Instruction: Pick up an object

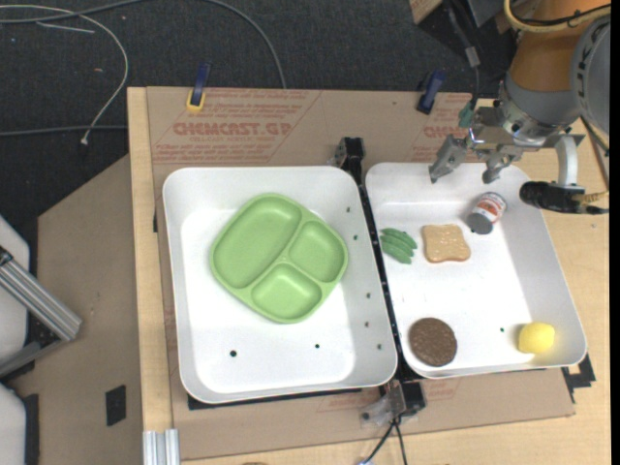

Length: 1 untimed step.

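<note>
The bench (242, 124) lay under a sheet of printed cardboard, with two shallow white bins side by side on it. The left bin (194, 356) carried one thing – a pale green divided plate (279, 257) with three compartments, sitting tilted near the bin's middle. The right bin (562, 289) held the smaller pieces. A slice of toast (446, 244), tan with a darker crust, lay flat toward the bin's left edge, and just beside it, against that edge, was a dark green leafy piece (398, 244). A round brown patty (432, 341) rested at the near left corner. A small can (487, 211), grey-topped with a red and white label, lay tipped on its side toward the far edge, just right of the toast. A yellow lemon (537, 338) sat in the near right corner, well apart from the rest.

The grey arm with its orange band (552, 27) came in at the far right. Its gripper (472, 166) hung over the right bin's far edge – fingers spread apart, nothing between them, the can near but not touching.
</note>
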Available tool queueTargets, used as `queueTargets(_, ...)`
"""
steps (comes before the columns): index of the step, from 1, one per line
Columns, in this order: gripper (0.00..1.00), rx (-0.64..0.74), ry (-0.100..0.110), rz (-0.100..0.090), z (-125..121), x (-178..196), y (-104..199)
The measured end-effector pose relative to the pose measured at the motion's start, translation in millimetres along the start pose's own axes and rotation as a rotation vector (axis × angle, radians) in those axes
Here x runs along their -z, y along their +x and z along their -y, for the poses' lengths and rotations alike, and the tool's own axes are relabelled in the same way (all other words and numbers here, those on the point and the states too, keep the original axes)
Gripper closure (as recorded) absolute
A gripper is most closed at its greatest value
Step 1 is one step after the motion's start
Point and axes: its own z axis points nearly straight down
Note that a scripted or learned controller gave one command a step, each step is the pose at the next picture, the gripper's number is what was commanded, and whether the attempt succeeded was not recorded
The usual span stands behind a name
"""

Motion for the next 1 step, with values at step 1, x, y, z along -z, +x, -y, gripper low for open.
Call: queueTargets(1,0.0,0.003,-0.015,0.002,-2.9,9.5,0.5)
